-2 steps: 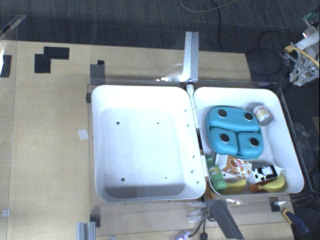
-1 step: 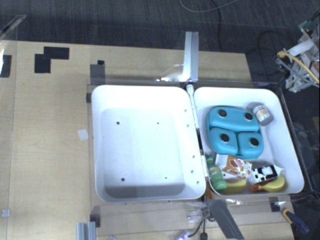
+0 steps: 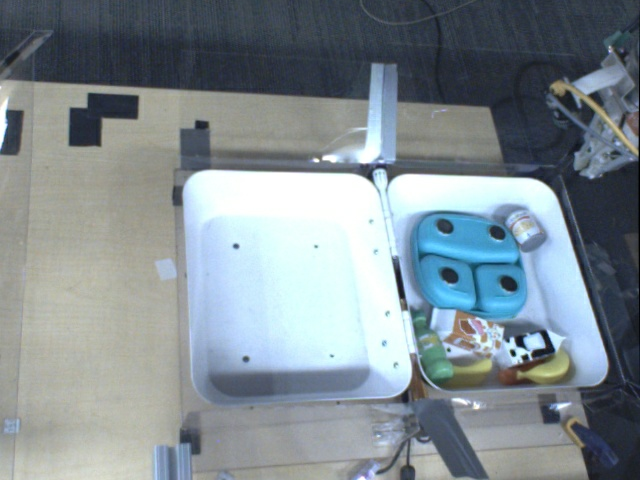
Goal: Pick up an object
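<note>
The right bin [image 3: 578,268] holds the objects. A large light-blue piece with four rounded lobes [image 3: 468,261] lies in its middle. A small silver can [image 3: 523,227] rests at that piece's upper right. Along the near wall sit a green bottle [image 3: 432,353], an orange-and-white packet [image 3: 474,333], a black-and-white cow toy [image 3: 530,345] and a yellow banana [image 3: 549,370]. My gripper [image 3: 603,108], pale with yellow cables, hangs at the view's upper right, beyond the right bin's far corner and above the dark floor, away from every object.
The left bin [image 3: 192,268] stands beside the right one, its white floor dotted with small holes. A metal post [image 3: 383,108] rises behind the seam between the bins. Black tape marks [image 3: 100,116] lie on the wooden bench at far left.
</note>
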Controlling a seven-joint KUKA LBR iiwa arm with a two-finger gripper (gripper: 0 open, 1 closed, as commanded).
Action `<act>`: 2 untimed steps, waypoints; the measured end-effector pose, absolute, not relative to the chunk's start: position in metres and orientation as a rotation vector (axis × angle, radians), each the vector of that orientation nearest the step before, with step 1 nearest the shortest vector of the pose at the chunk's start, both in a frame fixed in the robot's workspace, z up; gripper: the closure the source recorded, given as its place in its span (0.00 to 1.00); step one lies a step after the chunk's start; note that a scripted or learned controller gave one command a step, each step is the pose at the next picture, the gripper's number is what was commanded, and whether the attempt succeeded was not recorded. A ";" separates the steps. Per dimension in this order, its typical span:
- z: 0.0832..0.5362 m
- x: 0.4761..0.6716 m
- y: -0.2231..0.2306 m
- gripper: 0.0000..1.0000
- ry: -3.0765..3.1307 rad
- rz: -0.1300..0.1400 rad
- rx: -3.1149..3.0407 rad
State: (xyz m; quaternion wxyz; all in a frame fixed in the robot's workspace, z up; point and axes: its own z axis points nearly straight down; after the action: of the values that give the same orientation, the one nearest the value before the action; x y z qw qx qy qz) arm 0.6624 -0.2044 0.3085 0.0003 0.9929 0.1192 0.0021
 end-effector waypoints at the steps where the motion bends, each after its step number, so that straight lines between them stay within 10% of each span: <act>1: 0.340 0.643 -0.182 1.00 0.326 0.008 3.125; 2: 0.319 0.662 -0.205 1.00 0.321 0.005 3.124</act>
State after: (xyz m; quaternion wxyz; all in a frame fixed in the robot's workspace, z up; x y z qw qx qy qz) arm 0.6615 -0.2051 0.3191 0.0007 0.9948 0.1023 0.0016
